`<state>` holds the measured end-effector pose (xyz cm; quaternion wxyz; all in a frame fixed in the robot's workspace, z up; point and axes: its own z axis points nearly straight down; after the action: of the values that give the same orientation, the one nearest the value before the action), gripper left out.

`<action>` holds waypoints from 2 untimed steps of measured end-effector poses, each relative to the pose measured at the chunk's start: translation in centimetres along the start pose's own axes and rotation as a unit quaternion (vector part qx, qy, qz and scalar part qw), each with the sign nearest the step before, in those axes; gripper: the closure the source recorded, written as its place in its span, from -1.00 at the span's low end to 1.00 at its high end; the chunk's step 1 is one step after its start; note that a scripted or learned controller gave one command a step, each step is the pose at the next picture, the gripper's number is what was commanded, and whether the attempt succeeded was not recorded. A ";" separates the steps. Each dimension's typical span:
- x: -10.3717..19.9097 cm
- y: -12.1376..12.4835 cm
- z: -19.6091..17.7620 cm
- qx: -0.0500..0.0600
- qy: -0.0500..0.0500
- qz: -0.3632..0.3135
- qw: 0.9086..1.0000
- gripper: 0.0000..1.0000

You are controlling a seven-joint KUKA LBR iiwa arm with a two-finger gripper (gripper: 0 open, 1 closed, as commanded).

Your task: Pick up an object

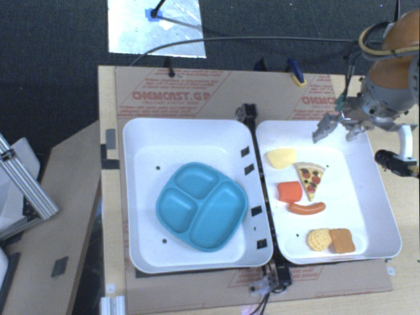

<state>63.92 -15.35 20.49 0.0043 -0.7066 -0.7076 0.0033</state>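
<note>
Two shallow white plastic bins sit side by side on the bench. The left bin point(141, 176) holds a turquoise plastic divided plate point(201, 205). The right bin point(374, 189) holds the small play-food pieces.

Pieces in the right bin, far to near: pale yellow cheese-like wedge point(281, 157); triangular pizza slice with red dots point(310, 179); orange-red block point(290, 191) just beside the slice; red-orange sausage point(306, 208) lying crosswise below them; round yellow waffle-patterned cracker point(319, 240) touching a tan brown cookie-like piece point(342, 240).

The two-finger gripper point(338, 128) hangs at the far right corner of the right bin, above its rim. Two grey fingers point(323, 130) show as separate prongs with a gap between, nothing in it: spread apart, carrying nothing.

Handling, as judgement: all pieces look light, rigid or slightly rubbery, smooth, not fragile. Flat ones (slice, cracker) sit low and offer little side to pinch. The orange-red block looks thickest; the sausage is narrow, best taken across its middle. The cheese wedge lies nearest the gripper, apart from its neighbours.

Room: bare floor surrounds the wedge and the bin's right half. The block, slice and sausage crowd each other, so fingers may nudge a neighbour. The cracker pair lies near the front wall.
</note>
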 end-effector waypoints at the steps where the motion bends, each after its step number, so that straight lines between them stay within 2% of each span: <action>1: 0.0 0.3 -0.8 -0.006 -0.001 -0.001 1.000 -1.00; 2: -0.5 0.8 3.6 -0.005 -0.001 0.000 1.000 -1.00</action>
<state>64.65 -15.89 16.84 0.0000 -0.7064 -0.7078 0.0005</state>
